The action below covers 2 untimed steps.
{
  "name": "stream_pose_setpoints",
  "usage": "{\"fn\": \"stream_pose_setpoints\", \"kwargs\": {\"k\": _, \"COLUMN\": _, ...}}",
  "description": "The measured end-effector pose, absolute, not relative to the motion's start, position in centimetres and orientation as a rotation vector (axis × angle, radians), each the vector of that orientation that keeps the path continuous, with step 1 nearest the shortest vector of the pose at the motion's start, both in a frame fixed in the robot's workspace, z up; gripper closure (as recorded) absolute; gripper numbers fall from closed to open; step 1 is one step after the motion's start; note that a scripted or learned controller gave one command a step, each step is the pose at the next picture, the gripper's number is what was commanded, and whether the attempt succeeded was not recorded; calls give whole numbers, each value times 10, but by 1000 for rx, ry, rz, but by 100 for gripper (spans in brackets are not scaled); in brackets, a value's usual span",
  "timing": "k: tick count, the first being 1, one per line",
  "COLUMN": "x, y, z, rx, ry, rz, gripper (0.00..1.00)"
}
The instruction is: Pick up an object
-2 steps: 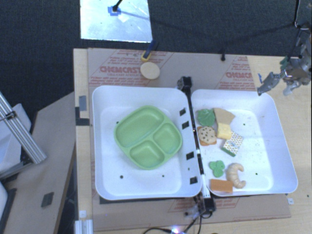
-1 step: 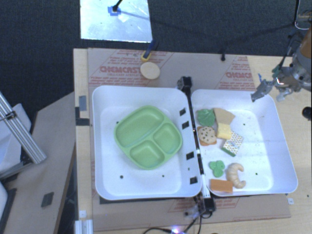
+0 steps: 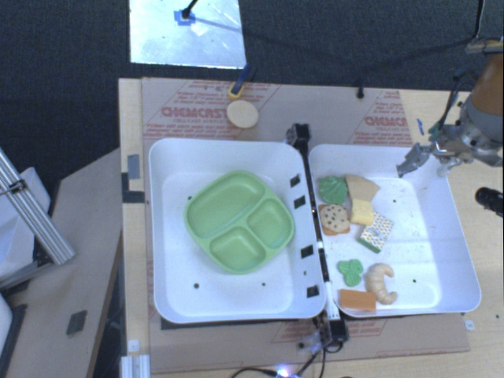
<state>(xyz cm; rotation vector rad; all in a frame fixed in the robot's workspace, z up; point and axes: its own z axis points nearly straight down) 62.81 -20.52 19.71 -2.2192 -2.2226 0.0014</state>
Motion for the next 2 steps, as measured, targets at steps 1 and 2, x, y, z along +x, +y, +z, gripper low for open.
{"fn": "stream_pose_setpoints", "kwargs": {"k": 1, "x": 626, "y": -203, "z": 134, "rx": -2218, "ry": -2222, "rz": 2, "gripper": 0}}
{"fn": "stream_pose_setpoints", "kwargs": {"k": 2, "x": 626, "y": -202, "z": 82, "rx": -2218, "ry": -2222, "rz": 2, "gripper": 0}}
